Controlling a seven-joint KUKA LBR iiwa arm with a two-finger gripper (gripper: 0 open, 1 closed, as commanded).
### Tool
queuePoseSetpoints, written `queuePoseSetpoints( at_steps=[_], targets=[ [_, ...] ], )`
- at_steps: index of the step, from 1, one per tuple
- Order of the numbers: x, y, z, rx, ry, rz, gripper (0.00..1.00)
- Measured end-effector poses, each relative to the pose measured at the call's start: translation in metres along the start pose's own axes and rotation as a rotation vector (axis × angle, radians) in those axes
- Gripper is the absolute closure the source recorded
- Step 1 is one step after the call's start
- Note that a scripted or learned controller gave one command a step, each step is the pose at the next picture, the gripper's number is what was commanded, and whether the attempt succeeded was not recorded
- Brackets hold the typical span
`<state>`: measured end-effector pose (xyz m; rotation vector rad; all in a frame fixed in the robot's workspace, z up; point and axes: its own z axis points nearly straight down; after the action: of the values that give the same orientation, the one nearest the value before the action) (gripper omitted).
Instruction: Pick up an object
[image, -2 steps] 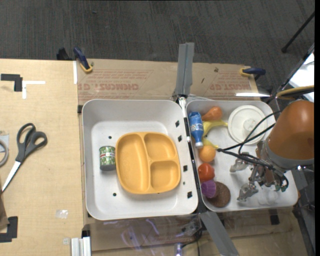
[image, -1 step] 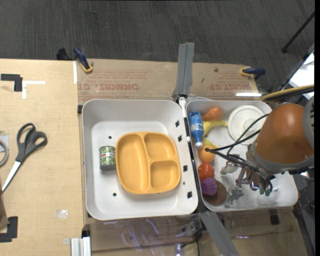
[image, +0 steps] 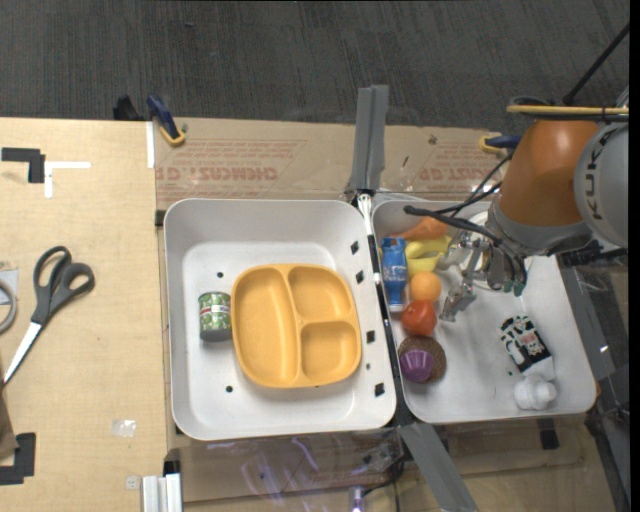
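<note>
While the gripper (image: 462, 290) is hanging released with nothing between its fingers, an orange (image: 425, 286) is lying just left of it, a tomato (image: 419, 318) sitting below.

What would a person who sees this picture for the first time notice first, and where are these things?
The eye goes first to the yellow divided tray in the middle of the left bin, with a small green can just beside it. Next comes the arm's orange band at the upper right, with the gripper hanging over the right bin next to a row of colourful toy food along that bin's left wall.
</note>
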<state>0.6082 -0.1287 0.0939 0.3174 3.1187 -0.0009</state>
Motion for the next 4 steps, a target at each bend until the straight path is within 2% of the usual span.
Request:
queuePoseSetpoints(
  at_steps=[1,2,3,4],
  targets=[
    [0.006,0.028,0.000,0.004,0.001,0.116,0.00],
    [0.016,0.023,0.001,0.007,0.001,0.197,0.00],
    [0.012,0.023,-0.002,0.011,-0.007,0.265,0.00],
    [0.013,0.024,-0.002,0.012,-0.006,0.257,0.00]
  ],
)
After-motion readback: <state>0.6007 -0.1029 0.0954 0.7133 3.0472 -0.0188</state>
